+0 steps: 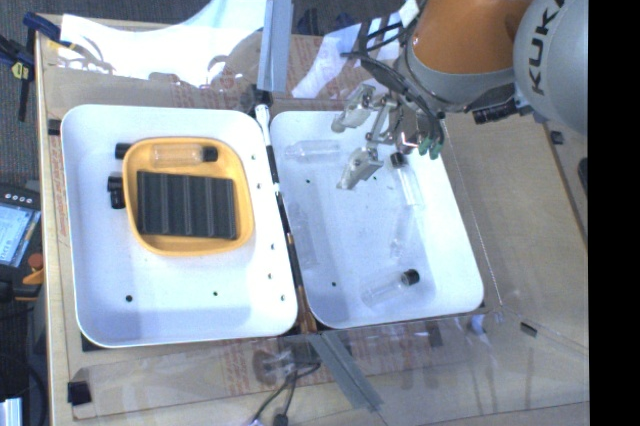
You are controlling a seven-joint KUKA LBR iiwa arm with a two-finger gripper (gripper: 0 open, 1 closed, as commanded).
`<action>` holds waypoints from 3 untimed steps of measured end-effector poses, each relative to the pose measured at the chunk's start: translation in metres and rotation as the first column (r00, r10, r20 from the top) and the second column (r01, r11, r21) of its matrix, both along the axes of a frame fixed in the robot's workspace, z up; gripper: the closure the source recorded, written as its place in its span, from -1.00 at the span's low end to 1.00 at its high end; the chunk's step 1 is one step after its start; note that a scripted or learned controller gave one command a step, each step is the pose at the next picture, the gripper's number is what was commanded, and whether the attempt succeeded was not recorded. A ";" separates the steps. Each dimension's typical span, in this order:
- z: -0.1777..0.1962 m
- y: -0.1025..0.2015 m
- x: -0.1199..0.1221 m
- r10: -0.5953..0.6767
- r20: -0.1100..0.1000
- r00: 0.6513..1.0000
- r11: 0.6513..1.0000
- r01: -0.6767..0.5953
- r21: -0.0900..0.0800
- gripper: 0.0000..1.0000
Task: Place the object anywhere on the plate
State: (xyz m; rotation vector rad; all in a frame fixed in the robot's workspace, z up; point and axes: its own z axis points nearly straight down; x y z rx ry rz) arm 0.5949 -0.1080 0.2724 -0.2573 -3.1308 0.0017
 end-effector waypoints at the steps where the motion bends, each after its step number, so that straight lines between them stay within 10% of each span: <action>1: 0.011 0.000 0.001 0.000 0.002 1.000 1.000 0.000 -0.001 1.00; 2: -0.105 -0.016 -0.020 0.140 -0.001 0.990 0.990 -0.140 0.002 1.00; 3: 0.008 -0.003 -0.028 0.244 0.003 0.970 0.970 -0.244 -0.001 1.00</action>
